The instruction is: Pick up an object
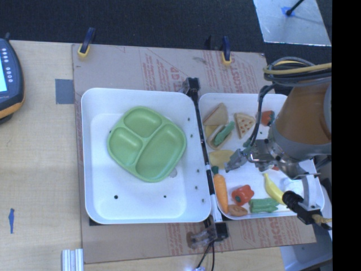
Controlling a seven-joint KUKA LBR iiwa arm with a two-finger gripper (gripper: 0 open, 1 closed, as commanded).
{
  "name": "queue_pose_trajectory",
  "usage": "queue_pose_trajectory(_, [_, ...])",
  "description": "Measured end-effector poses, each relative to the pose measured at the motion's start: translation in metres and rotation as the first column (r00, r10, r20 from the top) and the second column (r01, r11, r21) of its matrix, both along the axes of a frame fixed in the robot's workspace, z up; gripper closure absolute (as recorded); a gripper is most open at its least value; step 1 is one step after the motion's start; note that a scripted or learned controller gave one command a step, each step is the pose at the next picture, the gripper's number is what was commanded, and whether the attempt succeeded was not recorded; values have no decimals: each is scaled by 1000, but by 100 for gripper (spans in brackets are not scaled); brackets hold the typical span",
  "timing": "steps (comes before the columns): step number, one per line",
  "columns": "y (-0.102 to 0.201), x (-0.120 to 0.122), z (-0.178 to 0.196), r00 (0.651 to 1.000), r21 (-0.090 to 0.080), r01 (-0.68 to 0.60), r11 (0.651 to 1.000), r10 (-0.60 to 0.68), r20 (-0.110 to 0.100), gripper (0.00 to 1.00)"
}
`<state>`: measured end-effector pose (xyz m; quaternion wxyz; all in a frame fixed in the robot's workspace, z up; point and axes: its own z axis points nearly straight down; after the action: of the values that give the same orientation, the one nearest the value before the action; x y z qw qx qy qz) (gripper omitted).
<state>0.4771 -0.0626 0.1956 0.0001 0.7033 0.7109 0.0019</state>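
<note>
The right bin (255, 99) holds several toy foods. A tan bread slice (216, 115), a pizza wedge (244, 124) and a green pod (224, 133) lie at its far left. An orange carrot (221, 192), a red pepper (243, 193), a green piece (263, 205) and a yellow banana (273, 188) lie along its near side. My gripper (237, 160) hangs low over the middle of this bin, just beside a yellow piece (219, 157). The arm's grey and orange wrist (302, 123) hides the bin's right part.
The left bin (96, 202) carries a light green divided plate (148, 143). A black clamp (192, 85) and a divider strip run between the bins. A handheld pendant (8, 78) lies at the bench's far left edge. Cables (296, 68) loop above the arm.
</note>
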Motion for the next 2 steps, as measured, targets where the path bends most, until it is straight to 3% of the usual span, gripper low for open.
queue_pose_trajectory(1, [-49,86,-90,1000,-4,7,1000,-7,-6,0])
queue_pose_trajectory(2, [-48,85,-75,1000,-3,3,1000,-3,-6,100])
